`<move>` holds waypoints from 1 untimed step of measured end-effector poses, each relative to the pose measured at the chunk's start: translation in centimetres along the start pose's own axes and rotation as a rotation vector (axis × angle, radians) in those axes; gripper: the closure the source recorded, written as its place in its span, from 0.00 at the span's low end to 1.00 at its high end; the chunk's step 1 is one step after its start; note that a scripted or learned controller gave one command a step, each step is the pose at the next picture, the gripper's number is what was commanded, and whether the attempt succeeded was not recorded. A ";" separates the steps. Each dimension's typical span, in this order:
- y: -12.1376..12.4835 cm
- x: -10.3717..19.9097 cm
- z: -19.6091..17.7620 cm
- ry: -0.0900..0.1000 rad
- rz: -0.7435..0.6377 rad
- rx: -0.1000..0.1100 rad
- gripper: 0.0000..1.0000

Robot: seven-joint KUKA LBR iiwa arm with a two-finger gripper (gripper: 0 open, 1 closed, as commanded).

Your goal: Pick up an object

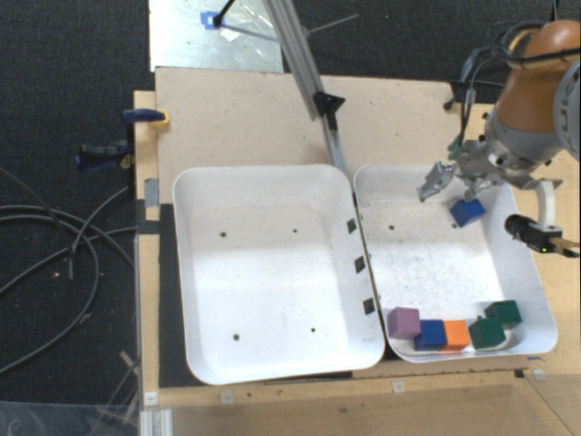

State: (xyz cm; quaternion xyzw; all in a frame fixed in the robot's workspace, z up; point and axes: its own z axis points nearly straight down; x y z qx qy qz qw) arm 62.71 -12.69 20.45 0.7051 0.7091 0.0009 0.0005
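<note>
At the right edge of the view we lose most of the arm: its orange band and grey wrist are cut off by the frame, so we see little above the wrist. Below it the claw hangs over the far part of the right bin, with one grey finger splayed out to the left and the other finger hard to make out against the wrist hardware. We judge the claw to be spread apart, though the far finger is too blurred to trace. A blue block lies just below the claw, tilted, and we cannot tell whether a fingertip touches it or whether it rests on the bin floor; it does not sit visibly between the fingers, so we do not call it gripped. Along the near wall of the same bin a row of blocks is crowded together: a purple block, a second blue block, an orange block and two dark green blocks, which overlap so that their edges are hard to separate. The left bin sits beside it, touching along the shared rim. A slanted metal pole crosses the brown surface and hides part of the seam between the bins.
</note>
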 end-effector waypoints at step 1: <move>0.8 -5.5 -5.1 -0.005 0.007 -0.006 0.00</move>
